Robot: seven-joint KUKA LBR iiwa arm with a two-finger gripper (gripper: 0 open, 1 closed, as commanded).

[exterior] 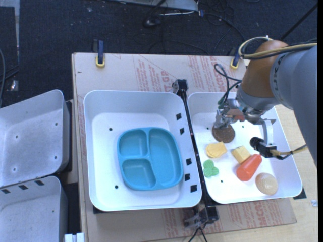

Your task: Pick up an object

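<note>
In the right bin (287,178) lie several toy foods. A round brown patty (223,134) sits near the bin's middle left, and my gripper (225,121) hangs directly over it, at or just above its top edge. A flat yellow piece (216,149) and a green clover-shaped piece (210,168) lie in front of the patty. To their right are a yellow block (240,154), a red-orange piece (249,167) and a beige ball (266,183).
The left bin (101,110) holds a blue divided plate (149,158). A black divider rail (187,130) runs between the two bins. A black cable fitting (261,146) dangles from the wrist over the right bin. The arm (272,74) covers the bin's far right corner.
</note>
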